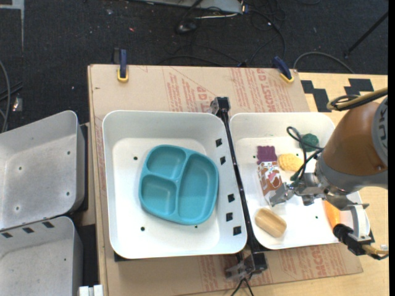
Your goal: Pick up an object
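Reaching into the right bin (247,165) | your claw (285,194) sits low at the brown packet (270,180), tan block (271,222) just below | I cannot tell its grip state | centre over one item, clear of neighbours, before you lift.

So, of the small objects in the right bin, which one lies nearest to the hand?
The brown-and-white packet: the hand sits at its lower end. The purple block, yellow round piece and tan block lie farther away.
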